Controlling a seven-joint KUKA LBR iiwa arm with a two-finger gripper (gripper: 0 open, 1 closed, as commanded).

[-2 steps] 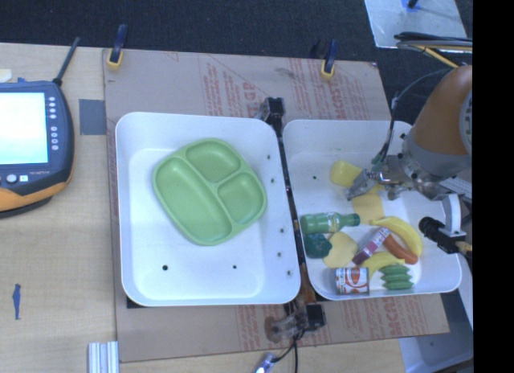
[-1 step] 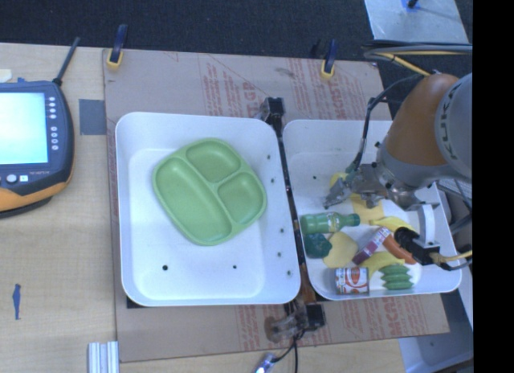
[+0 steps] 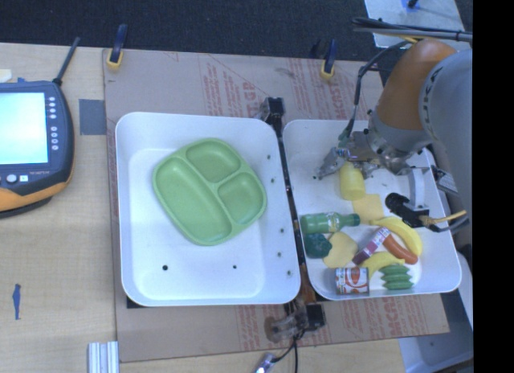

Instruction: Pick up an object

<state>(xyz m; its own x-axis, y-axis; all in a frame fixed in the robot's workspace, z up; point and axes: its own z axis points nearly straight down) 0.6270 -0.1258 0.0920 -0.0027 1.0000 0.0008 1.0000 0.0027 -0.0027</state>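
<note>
Right bin (image 3: 450, 279) front edge: red-label can (image 3: 351, 280) on its side, green pea pod (image 3: 397, 277) beside it. Behind those: banana (image 3: 401, 235), small bottle with dark cap (image 3: 372, 244), hot dog (image 3: 400, 249), green bottle (image 3: 329, 223) lying toward the divider. Further back a yellow pear-like fruit (image 3: 351, 182) sits just under the hand (image 3: 344, 159); can't tell how far the hand is open or whether it grips anything. Left bin (image 3: 128, 283) holds a green 3-compartment plate (image 3: 210, 190). Pendant (image 3: 32, 142) at desk (image 3: 48, 283) left

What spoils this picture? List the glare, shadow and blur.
Camera view: the left bin is overexposed, its floor nearly washed out; the green tray casts a faint shadow; the heap by the red can is soft and hard to separate; the arm looks slightly blurred.
</note>
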